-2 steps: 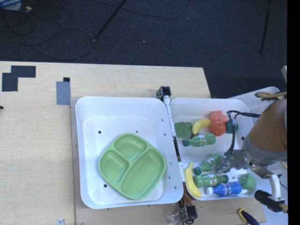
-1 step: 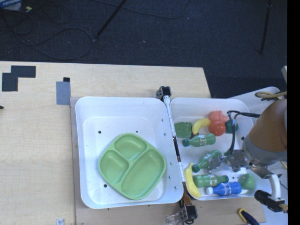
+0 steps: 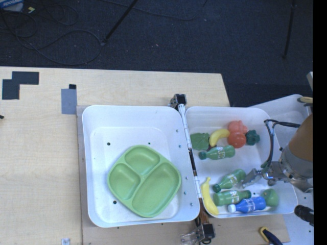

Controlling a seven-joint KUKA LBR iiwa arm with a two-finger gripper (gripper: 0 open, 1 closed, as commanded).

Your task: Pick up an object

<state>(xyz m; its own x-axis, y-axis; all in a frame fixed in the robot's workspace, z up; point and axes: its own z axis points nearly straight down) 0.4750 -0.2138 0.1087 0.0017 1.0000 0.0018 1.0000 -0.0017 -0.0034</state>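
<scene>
Our gripper hangs low in the right bin; we cannot tell its jaw state. A green bottle lies just beside its tip, a blue bottle below.

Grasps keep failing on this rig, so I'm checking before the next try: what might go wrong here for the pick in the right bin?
1. The green bottles and the blue bottle lie packed together near the gripper, so the fingers may hit two at once.
2. Lying bottles may roll away when nudged.
3. The yellow banana lies against the bin's left wall, leaving little finger room.
</scene>
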